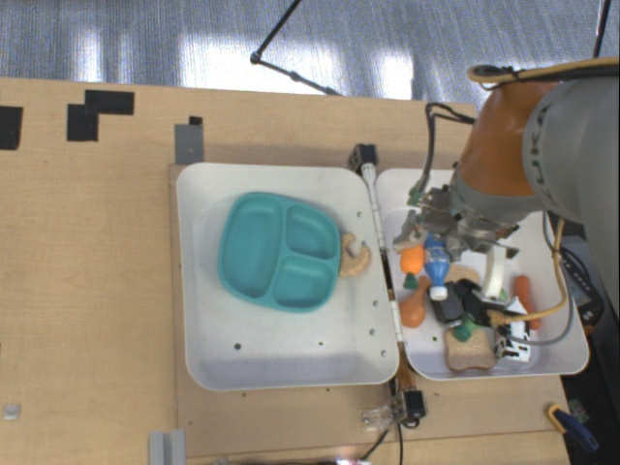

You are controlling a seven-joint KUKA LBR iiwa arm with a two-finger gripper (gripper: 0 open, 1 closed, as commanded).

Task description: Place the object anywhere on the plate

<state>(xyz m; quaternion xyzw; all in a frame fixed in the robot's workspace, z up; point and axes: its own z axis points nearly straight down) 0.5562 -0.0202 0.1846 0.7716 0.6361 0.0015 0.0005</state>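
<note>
A teal divided plate (276, 252) lies in the left bin (281, 361) with nothing on it. A small tan curved piece (356, 259) rests on the bin floor, touching the plate's right rim. My gripper (432, 240) hangs low over the upper left part of the right bin (557, 356), under the grey wrist and orange band. Directly beneath it are a small blue and white bottle (437, 265) and an orange piece (413, 260). The wrist hides the contact between the gripper and these things.
The right bin also holds an orange carrot-like piece (414, 307), a green piece (464, 333), a tan bread-like lump (470, 355) and a red-orange stick (524, 289). A raised divider (383, 260) separates the bins. The arm covers the right bin's upper right.
</note>
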